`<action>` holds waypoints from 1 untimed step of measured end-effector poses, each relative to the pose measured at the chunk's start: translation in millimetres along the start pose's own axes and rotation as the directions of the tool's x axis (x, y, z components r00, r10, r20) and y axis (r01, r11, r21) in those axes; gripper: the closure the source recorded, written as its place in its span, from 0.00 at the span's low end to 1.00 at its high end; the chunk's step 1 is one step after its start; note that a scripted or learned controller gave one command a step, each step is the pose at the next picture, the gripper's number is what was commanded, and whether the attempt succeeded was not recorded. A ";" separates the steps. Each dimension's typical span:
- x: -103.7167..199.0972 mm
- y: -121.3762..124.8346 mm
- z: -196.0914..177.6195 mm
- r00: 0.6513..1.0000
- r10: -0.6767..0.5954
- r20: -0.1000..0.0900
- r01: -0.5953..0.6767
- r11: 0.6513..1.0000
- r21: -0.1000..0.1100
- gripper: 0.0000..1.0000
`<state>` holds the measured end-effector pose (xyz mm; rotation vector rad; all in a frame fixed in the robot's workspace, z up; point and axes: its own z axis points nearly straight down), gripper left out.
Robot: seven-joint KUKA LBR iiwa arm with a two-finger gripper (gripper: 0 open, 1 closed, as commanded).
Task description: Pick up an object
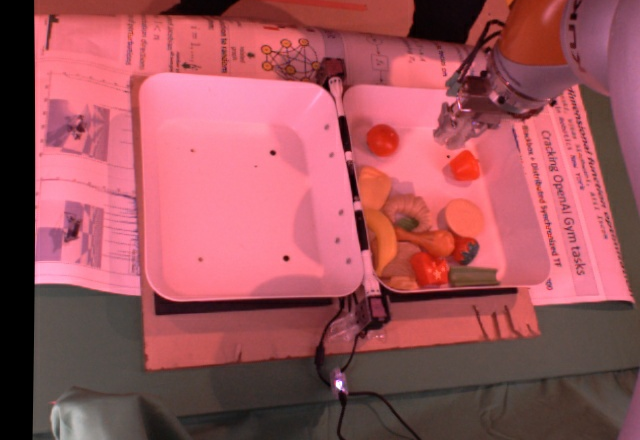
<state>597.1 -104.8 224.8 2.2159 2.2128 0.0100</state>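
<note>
While the arm hangs over the right bin (528, 228) | gripper (452, 136) above bin floor, finger state unreadable, nothing seen held | red tomato (382, 139) to its left, red piece (464, 165) just beside | remaining toys heaped at near edge

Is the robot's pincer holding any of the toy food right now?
No, nothing is between the fingers of the pincer. It hangs over the right bin, between the red tomato and a small red piece, touching neither.

One fixed camera looked down at a slant from above the bench (300, 368), taking in both white bins (160, 178).
</note>
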 end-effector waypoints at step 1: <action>-1.7 -0.5 -45.8 1.000 0.001 0.000 -0.001 1.000 0.001 1.00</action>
